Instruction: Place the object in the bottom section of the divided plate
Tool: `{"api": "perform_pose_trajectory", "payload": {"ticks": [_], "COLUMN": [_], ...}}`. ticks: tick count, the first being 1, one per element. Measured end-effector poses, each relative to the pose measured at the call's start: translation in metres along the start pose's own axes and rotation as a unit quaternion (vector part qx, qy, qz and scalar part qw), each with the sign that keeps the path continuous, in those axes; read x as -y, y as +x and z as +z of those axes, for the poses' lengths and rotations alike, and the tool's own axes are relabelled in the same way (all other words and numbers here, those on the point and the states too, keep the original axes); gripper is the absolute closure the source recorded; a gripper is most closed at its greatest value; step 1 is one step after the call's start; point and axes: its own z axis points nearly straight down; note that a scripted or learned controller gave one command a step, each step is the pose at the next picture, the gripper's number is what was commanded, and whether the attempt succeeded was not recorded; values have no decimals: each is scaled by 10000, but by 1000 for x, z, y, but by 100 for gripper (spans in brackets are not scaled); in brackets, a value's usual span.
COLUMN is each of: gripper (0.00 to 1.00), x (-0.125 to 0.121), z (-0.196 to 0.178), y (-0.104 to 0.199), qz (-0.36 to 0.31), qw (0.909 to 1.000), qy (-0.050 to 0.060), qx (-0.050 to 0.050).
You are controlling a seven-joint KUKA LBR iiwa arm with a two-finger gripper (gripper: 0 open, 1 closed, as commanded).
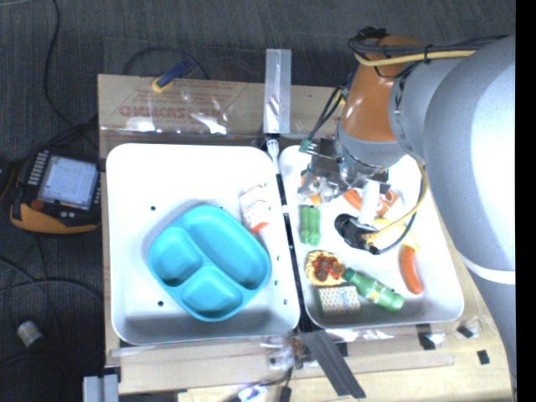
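Blue divided plate [209,262] lay in the left bin [126,170], roughly centred and turned at a slant. Large section faced the upper right; two smaller sections sat at left and at the bottom, toward the near rim. A white-and-orange packet [255,208] lay just beside the plate's upper right edge, near the wall between the bins.

Which item was the object to be placed: could not tell.

Tool [325,184] was over the upper left part of the right bin [444,304], among small orange pieces [355,198]. Whether it was apart, together or clamped on anything: could not tell, as the wrist hid it.

Right bin contents:
- A green ridged item [310,223] just below the tool, along the left wall.
- A toy pizza slice [324,266] below that.
- A pale waffle-like block [338,300] at the near edge.
- A green bottle [377,291] on its side, beside the block.
- An orange-red sausage [409,270] toward the right.

Both bins sat side by side on the bench [113,90].
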Motion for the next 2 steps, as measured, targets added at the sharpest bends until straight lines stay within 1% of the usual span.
{"api": "perform_pose_trajectory", "payload": {"ticks": [1,2], "gripper": [100,0], "x": [51,51], "z": [6,6], "y": [61,61], "qz": [-1121,-1120], "qw": [9937,9937], "qy": [-3,-2], "qx": [-4,-6]}}
